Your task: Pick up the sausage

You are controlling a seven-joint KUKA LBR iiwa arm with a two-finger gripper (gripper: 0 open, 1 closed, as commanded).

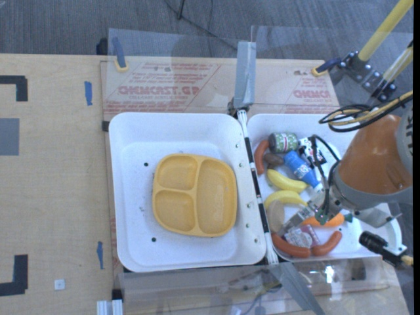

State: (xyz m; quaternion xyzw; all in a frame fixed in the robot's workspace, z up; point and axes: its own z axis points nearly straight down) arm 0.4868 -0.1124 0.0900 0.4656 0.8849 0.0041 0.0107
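A long, curved red sausage (308,245) lies along the near edge of the right bin (259,125). A second reddish sausage-shaped piece (261,155) lies against that bin's left wall, near the far end. My gripper (302,219) is low in the right bin, just above the near sausage and beside an orange carrot (328,220). The grey and orange arm (374,166) covers the bin's right part. I see nothing lifted in the gripper.
The right bin also holds a green-labelled can (283,141), a blue bottle (302,167), two yellow bananas (286,180) and a dark toy. A yellow divided plate (195,194) sits in the left bin (131,143). Black cables hang by the arm.
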